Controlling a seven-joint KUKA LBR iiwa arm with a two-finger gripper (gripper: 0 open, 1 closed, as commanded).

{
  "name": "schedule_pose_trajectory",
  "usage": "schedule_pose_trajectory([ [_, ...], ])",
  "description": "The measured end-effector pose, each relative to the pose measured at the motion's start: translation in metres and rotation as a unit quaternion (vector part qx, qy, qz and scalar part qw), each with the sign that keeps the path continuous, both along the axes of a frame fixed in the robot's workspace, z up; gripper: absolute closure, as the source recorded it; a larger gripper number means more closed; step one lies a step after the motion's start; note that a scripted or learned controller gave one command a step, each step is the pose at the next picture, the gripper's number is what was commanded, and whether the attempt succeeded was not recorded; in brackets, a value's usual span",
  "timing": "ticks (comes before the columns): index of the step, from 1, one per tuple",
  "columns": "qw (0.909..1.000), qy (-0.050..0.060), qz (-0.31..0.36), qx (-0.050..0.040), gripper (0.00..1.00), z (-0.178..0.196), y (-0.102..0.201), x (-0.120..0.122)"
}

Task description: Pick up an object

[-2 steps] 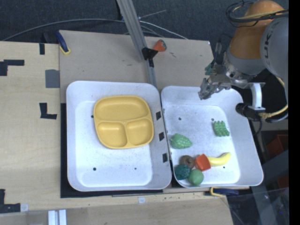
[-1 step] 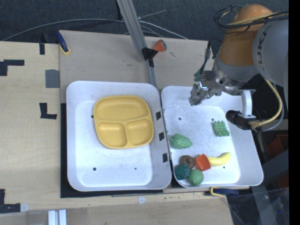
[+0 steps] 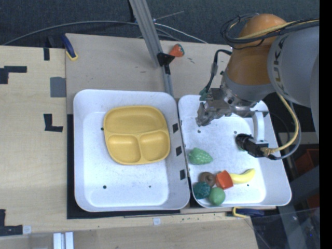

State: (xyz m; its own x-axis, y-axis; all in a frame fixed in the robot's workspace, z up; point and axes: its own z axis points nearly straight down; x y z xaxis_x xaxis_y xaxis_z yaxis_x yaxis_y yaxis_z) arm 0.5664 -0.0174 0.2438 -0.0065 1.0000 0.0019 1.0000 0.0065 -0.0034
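Note:
My gripper [image 3: 201, 120] hangs over the upper left part of the right bin [image 3: 275, 191], fingers pointing down, with nothing visible between them. Below it, near the bin's left wall, lies a light green ridged toy [image 3: 199, 156]. At the bin's front sit a small brown ring-shaped piece [image 3: 207, 178], a teal lump [image 3: 201, 191], a green ball [image 3: 217, 196], an orange block [image 3: 224, 180] and a yellow banana-shaped toy [image 3: 243, 177].
The left bin [image 3: 88, 191] holds a yellow divided plate [image 3: 137, 134]. A grey pole [image 3: 148, 25] with a black clamp and an orange knob [image 3: 177, 50] rises behind the bins. A black fitting [image 3: 247, 143] on the arm hangs over the right bin.

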Motion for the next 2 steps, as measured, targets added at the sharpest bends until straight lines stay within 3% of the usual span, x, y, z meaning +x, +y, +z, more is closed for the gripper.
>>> schedule_pose_trajectory([
  [2,1.0000,0.001,-0.001,-0.0009,1.00,-0.016,0.082,-0.040],
])
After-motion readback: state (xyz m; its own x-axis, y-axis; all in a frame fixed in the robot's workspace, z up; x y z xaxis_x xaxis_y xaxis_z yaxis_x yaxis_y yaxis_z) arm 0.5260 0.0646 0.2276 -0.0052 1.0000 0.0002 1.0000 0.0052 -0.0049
